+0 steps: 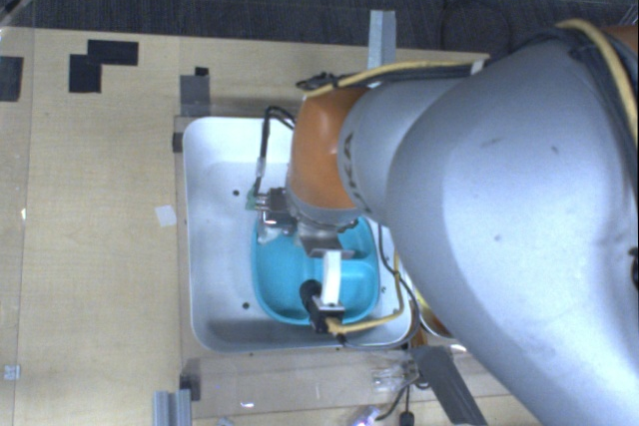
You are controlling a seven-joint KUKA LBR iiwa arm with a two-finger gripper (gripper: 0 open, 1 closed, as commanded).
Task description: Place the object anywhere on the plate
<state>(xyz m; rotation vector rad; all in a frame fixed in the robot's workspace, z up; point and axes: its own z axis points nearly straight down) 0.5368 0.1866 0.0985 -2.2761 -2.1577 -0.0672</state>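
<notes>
**Arm point(479, 214) hanging over the blue plate point(272, 282)**

The worktop point(90, 234) is carrying a white bin point(210, 214), and the blue plate is lying in its lower right part. The grey arm is reaching in from the right, its orange band point(318, 155) bending down over the plate. The wrist is covering the gripper point(300, 232), so I cannot tell its state, nor where the object is lying or pointing.

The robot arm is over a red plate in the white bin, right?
Not quite. The plate is blue, not red. The camera view shows it lying in the white bin, with the robot arm over it.
</notes>
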